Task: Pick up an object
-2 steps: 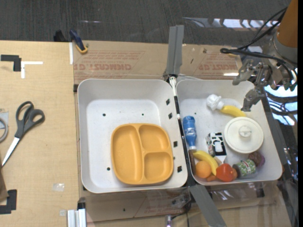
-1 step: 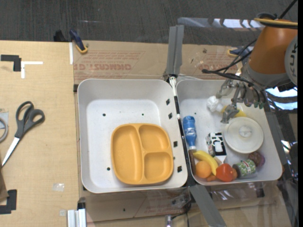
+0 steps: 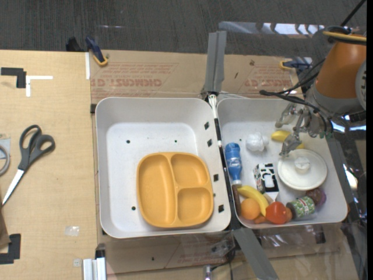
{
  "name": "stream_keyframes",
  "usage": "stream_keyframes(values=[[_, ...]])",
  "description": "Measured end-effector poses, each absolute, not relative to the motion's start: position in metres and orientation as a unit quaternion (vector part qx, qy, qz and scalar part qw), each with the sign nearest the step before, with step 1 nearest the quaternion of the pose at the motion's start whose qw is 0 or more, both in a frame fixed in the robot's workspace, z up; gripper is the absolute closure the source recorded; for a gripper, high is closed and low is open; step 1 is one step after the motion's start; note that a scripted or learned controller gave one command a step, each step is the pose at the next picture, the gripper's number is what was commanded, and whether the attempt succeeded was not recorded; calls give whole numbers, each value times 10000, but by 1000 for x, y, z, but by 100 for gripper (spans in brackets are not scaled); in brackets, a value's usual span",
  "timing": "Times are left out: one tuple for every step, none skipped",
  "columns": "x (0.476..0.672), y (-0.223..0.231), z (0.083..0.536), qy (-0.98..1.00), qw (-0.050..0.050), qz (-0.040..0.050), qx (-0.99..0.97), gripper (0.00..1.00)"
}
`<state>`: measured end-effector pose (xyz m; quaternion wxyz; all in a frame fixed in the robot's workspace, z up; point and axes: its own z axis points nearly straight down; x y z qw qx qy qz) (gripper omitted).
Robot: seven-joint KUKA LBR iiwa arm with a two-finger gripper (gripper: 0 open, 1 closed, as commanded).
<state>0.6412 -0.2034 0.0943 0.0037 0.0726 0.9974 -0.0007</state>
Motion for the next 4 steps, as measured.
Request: stream_keyframes(values=[[629, -140, 94, 9943, 22, 1, 1067, 0], [576, -92, 93, 9914, 16, 1, 1307, 0], [574, -160, 117, 9947, 28, -5, 1027, 0], [540, -188, 98, 9923, 84, 2, 1238, 0]])
